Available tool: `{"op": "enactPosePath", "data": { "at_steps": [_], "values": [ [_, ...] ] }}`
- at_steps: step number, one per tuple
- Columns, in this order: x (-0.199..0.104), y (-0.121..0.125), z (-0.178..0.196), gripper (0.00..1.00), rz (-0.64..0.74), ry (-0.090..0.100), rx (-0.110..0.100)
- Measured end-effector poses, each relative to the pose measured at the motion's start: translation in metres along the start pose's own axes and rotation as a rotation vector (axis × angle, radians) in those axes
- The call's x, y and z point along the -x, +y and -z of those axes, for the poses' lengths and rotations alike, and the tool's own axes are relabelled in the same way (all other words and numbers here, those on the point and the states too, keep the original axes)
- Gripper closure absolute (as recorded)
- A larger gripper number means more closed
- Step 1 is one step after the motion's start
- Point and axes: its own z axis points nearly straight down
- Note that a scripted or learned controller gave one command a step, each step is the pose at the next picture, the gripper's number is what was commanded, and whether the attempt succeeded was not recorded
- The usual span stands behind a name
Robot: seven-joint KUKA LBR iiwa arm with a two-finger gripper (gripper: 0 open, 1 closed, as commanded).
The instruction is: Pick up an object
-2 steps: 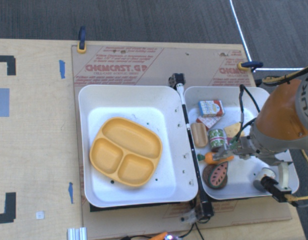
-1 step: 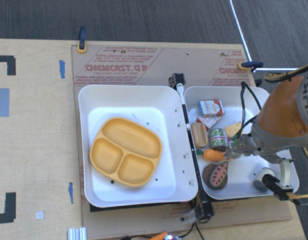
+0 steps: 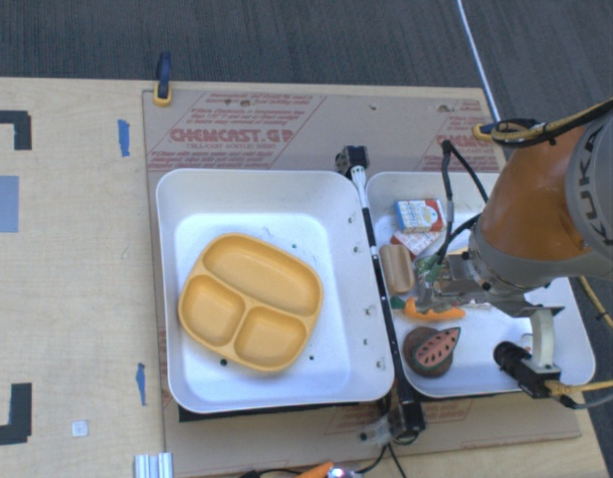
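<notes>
Bins sit side by side on the bench, both white and shallow. The left bin (image 3: 187, 207) has a yellow plate (image 3: 249, 302) lying flat in it — the plate has three parts, one long part at the top and two smaller ones below it.

The right bin (image 3: 575, 352) has the small things in it. Near its top left corner is a little carton (image 3: 419, 214) with red, white and green on it. Just below that, by the left wall, lies a tan block (image 3: 396, 268) that looks a bit like a piece of bread. Below the block is an orange piece (image 3: 433, 313), lying flat. Near the bottom left corner is a round brown thing with a red slice shape on it (image 3: 431, 350), maybe a toy watermelon slice.

The grey arm with the orange band (image 3: 533, 217) comes in from the right and hangs over the right bin. Its gripper (image 3: 438, 285) is down low between the tan block and the orange piece, just beside both of them. A bit of green shows by the gripper too. I cannot tell how the gripper is set — it is too small and blurry there, and nothing can be seen caught in it
</notes>
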Motion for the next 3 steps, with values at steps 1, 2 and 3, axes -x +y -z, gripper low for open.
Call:
{"op": "enactPosePath", "data": {
  "at_steps": [1,2,3],
  "values": [
    [0.001,0.000,0.000,0.00,-0.001,-0.001,0.000],
    [0.060,-0.001,-0.099,0.00,-0.003,-0.003,0.001],
    [0.060,0.001,-0.088,1.00,-0.004,-0.004,0.007]
  ]
}}
